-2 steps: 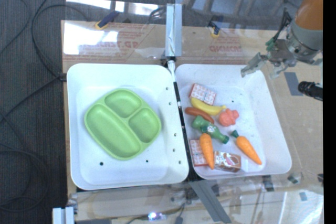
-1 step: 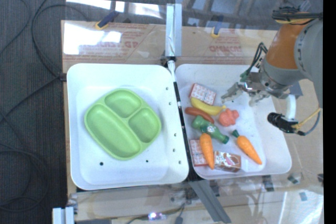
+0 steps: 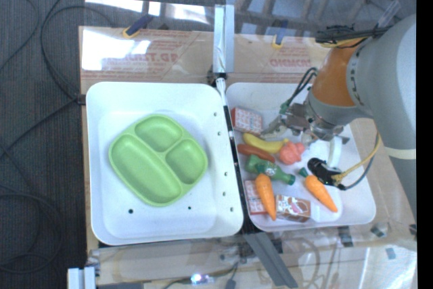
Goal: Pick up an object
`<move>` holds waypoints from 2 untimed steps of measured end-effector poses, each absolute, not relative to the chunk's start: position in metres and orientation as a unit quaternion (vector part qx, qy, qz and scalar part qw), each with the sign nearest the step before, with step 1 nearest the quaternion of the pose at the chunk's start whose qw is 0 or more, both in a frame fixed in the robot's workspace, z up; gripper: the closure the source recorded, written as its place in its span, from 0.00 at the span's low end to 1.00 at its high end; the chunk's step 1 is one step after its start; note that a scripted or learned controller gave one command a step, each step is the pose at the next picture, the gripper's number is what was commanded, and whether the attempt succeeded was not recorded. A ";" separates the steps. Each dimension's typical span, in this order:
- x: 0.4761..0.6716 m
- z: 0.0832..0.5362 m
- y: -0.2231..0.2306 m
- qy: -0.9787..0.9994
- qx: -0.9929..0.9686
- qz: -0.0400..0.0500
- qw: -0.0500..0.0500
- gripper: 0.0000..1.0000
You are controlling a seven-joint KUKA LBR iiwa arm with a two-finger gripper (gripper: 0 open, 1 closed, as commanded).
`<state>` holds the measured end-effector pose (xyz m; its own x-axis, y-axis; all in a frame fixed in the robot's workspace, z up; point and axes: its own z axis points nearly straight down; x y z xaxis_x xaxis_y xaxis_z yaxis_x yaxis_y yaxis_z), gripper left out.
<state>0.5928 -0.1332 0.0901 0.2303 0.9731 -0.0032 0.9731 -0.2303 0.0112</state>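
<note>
- Reaching into the right bin [image 3: 358,210], the arm [image 3: 345,78] comes in from 3 o'clock and sets its claw [image 3: 298,126] low over the toy food.
- The claw hangs at 12 o'clock of a pink piece [image 3: 292,152] and at 2 o'clock of the banana [image 3: 262,143], very near both; whether it is released or clenched, I cannot tell.
- Nothing shows in its grasp, so I judge the pick not yet made.
- Candidates lie crowded: a green vegetable [image 3: 269,170] at 6 o'clock of the banana, one carrot [image 3: 265,195] below it, another carrot [image 3: 321,193] at 4 o'clock of the pink piece.
- To do it well, settle on one item, probably the pink piece, come straight down over its middle, and keep clear of the banana touching it.
- The risk is nudging neighbours or pinching two things together.
- A red-and-white box [image 3: 247,120] at 9 o'clock of the claw and a brown carton [image 3: 292,208] at 6 o'clock carry print too small to read.
- The left bin [image 3: 101,213] holds a green tray [image 3: 158,159].
- The tabletop's [image 3: 155,54] cardboard bears reddish lettering, blurred under glare.
</note>
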 end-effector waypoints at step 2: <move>0.564 0.090 -0.151 0.651 0.759 0.004 0.007 0.00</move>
